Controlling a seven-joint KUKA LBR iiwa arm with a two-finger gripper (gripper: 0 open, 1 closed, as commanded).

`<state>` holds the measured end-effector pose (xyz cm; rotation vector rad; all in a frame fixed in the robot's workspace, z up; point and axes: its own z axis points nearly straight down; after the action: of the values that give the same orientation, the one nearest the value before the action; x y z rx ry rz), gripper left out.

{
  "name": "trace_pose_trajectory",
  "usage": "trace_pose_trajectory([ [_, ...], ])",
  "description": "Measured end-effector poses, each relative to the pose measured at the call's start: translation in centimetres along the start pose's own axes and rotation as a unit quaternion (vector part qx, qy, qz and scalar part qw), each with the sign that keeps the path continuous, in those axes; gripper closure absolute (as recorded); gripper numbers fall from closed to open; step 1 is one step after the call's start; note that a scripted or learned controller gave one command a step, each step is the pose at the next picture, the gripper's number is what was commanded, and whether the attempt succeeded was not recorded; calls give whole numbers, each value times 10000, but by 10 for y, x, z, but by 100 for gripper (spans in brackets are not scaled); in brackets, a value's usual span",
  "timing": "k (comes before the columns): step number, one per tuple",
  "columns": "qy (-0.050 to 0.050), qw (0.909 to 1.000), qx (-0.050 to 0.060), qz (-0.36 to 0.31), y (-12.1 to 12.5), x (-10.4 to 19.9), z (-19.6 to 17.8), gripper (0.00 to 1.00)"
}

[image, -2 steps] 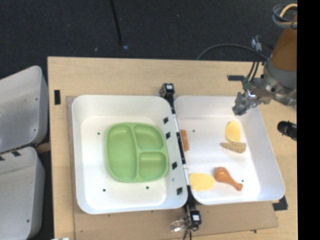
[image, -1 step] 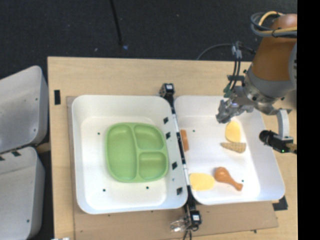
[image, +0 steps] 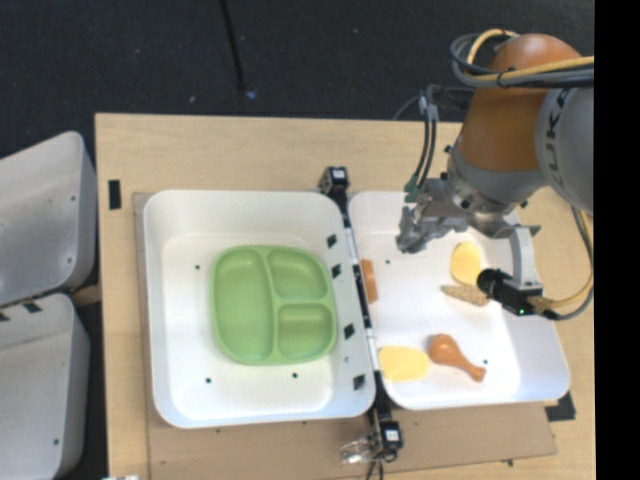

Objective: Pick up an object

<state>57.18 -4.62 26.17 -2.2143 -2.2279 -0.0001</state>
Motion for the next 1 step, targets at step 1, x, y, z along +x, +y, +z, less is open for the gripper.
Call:
trace_pose_trajectory([
  [1, 8, 10000, 0, -7, -16, 52, -4, 100],
])
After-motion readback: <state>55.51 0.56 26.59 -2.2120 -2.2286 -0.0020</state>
